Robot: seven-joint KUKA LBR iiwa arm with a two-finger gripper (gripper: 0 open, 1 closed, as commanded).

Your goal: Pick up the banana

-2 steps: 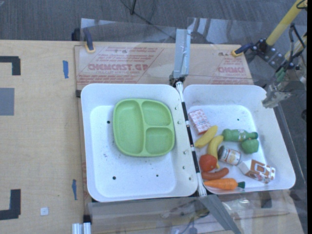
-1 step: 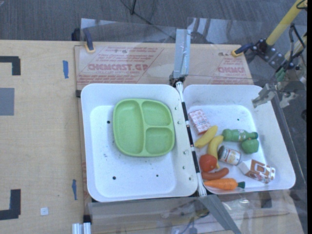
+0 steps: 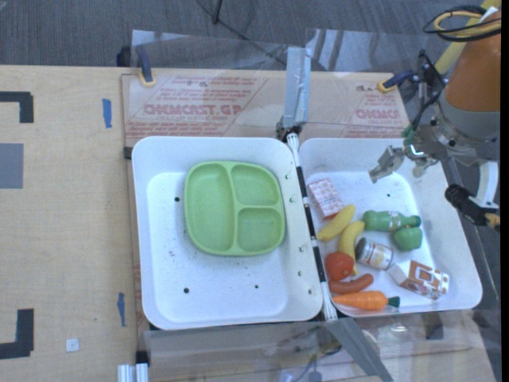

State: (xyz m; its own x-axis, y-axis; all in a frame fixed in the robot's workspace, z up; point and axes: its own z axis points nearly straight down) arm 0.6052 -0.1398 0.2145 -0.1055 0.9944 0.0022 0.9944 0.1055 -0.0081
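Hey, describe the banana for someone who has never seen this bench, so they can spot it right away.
Look in the right white bin, on its left side near the wall it shares with the other bin. Just below a small red and white packet lie two yellow curved pieces side by side. That is the banana, the only yellow thing there, with a green bottle to its right and a red tomato below.

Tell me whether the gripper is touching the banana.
Apart. In the camera view the gripper hangs over the upper part of the right bin, with bare white floor between it and the banana lower down.
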